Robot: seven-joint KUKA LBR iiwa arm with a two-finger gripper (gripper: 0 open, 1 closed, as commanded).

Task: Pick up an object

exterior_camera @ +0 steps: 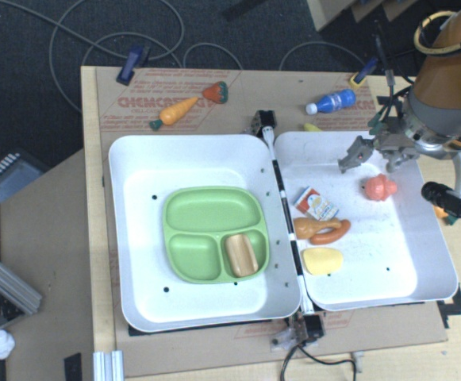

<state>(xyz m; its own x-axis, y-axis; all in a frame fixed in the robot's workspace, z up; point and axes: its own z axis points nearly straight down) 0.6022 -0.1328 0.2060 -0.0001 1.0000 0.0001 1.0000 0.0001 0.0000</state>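
Looking down on bench, we note gripper [375,154] hanging over upper part of right bin [420,280], fingers spread apart, nothing between them. Pink object [379,187] lies just below fingers, apart from them. We log small red-and-white packet [316,205], hot dog [321,229] and yellow piece [323,260] along right bin's left side. Left bin [135,173] holds green divided tray [206,217] with bread roll [241,255] in its lower right compartment. Toy carrot [189,105] and blue bottle [332,102] lie on board beyond bins.
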